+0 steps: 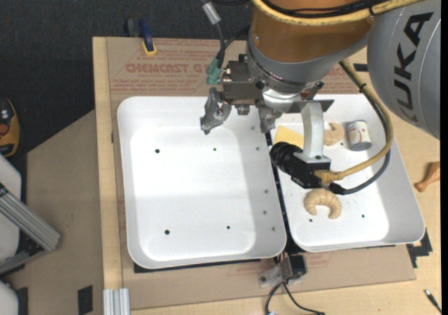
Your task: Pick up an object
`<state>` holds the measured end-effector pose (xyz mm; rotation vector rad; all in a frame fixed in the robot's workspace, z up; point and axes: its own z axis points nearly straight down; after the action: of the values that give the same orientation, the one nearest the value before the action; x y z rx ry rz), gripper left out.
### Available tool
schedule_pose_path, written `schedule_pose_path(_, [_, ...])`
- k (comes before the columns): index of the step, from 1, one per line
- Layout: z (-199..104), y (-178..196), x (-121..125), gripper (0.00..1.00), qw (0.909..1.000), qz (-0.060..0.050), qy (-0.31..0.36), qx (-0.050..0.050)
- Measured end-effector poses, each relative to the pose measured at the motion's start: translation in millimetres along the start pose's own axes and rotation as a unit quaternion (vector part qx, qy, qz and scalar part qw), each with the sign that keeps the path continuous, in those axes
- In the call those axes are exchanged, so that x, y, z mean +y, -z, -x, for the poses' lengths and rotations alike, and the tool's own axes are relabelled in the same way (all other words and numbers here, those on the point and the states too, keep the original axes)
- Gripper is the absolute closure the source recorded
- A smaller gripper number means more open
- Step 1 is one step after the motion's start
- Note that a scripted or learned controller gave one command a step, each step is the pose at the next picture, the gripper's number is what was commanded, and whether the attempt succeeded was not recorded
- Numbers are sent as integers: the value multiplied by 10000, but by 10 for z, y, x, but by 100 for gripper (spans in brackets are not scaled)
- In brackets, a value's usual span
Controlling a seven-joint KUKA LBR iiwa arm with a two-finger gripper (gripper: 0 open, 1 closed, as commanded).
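My gripper hangs over the far right part of the left bin, near the wall between the two bins. Its fingers stand apart with nothing between them, so it is open. The right bin holds a tan croissant towards the front. A yellow block lies just right of the gripper, partly hidden by the wrist. Further right lie a small beige item and a small white can.
Both bins rest on a cardboard sheet. A blue and yellow clamp sits at its far left corner. A wooden piece pokes in at the right edge. The arm's body covers the far middle of the bench.
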<state>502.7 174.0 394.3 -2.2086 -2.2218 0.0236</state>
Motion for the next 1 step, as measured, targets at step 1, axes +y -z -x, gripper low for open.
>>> schedule_pose_path(1, [32, 206, 13, 100, 9999, 99, -27, 28])
